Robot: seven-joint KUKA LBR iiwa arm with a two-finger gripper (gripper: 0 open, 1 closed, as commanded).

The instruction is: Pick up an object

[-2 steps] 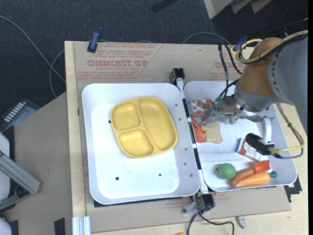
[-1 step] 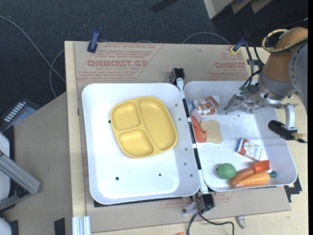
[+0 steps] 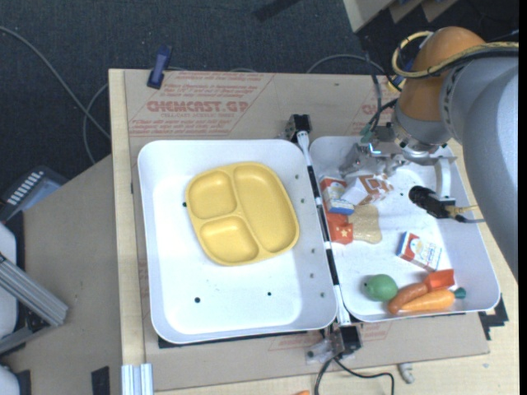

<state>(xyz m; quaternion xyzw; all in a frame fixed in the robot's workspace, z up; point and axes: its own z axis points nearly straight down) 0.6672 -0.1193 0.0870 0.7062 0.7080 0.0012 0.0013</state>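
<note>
My gripper (image 3: pixel 375 159) hangs low over the far end of the right bin (image 3: pixel 473 253), under the grey arm with its orange band. Directly below and in front of it lies a white and orange packet (image 3: pixel 372 189). A red and white packet (image 3: pixel 333 193) lies to the left of that one. Nearer the camera are a beige piece (image 3: pixel 367 225) and a red packet (image 3: pixel 341 232). A small white and red carton (image 3: pixel 420 251) lies toward the right wall. At the near end sit a green ball (image 3: pixel 380 286), a carrot (image 3: pixel 422 301) and a small red piece (image 3: pixel 440 279).
The left bin (image 3: pixel 165 245) holds a yellow divided plate (image 3: pixel 241 212). A black clip (image 3: pixel 298 126) sits at the far end of the ridge between the two bins. A blue object (image 3: pixel 159 67) lies on the cardboard behind the bins.
</note>
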